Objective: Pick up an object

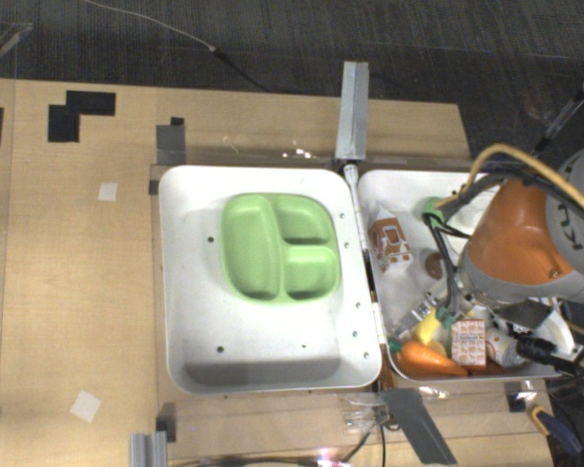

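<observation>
The arm's orange band hangs over the right bin, and my gripper reaches down beneath it into the bin's near right part. Around the gripper lie an orange carrot, a small yellow piece and a small printed box. A brown and white packet rests by the bin's left wall. A green item peeks out at the far side, partly hidden by cables. The arm hides whatever lies under it.
The left bin bears a green divided plate, upside up, near its middle. A metal bracket stands behind the wall between the bins. Cables loop off the wrist over the right bin.
</observation>
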Robot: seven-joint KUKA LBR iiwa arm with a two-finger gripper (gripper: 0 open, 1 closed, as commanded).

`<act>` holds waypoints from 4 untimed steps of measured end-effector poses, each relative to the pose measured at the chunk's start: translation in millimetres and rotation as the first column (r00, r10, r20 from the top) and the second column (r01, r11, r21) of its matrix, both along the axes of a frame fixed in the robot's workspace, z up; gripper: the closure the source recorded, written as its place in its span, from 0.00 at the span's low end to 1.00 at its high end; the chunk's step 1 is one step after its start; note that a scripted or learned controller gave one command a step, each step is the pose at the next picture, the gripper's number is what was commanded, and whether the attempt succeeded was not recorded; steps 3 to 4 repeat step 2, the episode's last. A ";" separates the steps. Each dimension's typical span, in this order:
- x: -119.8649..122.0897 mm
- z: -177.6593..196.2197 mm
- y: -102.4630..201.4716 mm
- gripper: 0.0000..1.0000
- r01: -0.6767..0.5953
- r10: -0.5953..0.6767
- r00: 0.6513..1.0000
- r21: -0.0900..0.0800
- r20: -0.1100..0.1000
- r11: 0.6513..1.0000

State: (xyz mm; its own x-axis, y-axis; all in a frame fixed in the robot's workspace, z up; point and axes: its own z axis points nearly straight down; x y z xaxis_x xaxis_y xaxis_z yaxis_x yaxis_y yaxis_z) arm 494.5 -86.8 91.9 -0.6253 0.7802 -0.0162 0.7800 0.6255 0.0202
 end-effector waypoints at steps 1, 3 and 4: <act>4.7 13.5 -2.2 1.00 -0.004 0.004 1.000 -0.008 0.017 1.000; 4.4 13.2 -2.3 0.00 -0.005 0.005 1.000 -0.008 0.016 1.000; 4.4 13.2 -2.3 0.00 -0.005 0.005 1.000 -0.008 0.016 1.000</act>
